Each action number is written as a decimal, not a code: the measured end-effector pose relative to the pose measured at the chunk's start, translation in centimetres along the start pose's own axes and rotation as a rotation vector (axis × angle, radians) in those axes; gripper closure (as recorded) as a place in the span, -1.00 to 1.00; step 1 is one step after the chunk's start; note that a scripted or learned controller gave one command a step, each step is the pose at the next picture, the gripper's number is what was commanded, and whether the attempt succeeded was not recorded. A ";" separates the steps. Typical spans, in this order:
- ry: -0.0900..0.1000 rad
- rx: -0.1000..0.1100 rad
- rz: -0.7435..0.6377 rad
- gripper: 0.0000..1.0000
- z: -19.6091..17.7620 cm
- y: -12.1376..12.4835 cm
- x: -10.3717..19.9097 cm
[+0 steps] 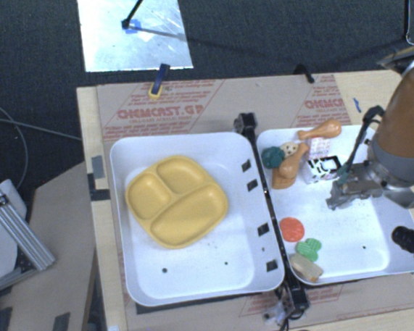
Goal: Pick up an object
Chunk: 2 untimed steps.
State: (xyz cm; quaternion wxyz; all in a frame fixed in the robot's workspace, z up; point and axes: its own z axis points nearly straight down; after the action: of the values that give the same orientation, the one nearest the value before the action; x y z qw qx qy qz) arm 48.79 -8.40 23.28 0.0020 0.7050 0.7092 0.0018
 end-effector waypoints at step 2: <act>0.000 0.002 0.001 -1.00 -2.4 0.0 4.0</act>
State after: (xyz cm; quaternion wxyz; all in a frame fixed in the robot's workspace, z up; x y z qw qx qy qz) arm 48.75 -4.41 25.66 0.0014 0.7055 0.7087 0.0011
